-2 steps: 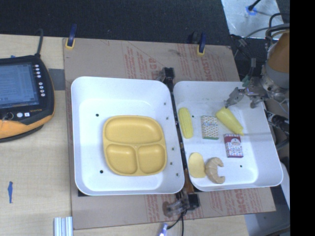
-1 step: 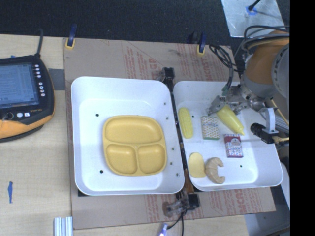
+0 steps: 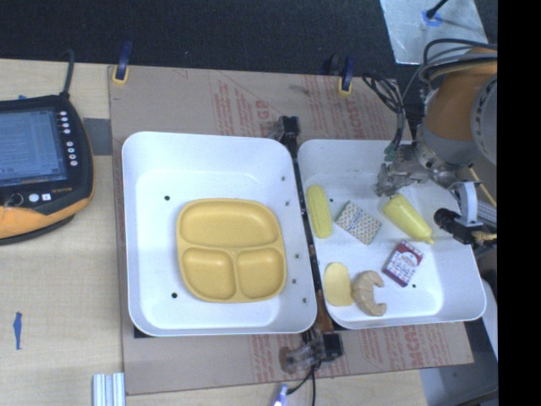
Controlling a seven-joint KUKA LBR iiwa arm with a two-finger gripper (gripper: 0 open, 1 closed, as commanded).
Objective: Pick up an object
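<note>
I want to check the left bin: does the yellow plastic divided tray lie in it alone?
Yes, the yellow divided tray is the one object lying in the left white bin.

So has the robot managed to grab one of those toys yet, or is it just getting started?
Nothing looks picked up yet. The corn cob, patterned packet, red packet, croissant and yellow pepper all lie in the right bin. In hand: the gripper sits low in that bin, just above the pepper's upper end. Left to do: close on something and lift it.

A wooden bench [image 3: 59, 311] bears cardboard sheeting [image 3: 211, 100], two white bins [image 3: 144, 227] (side by side), and a tablet [image 3: 34, 159].
</note>
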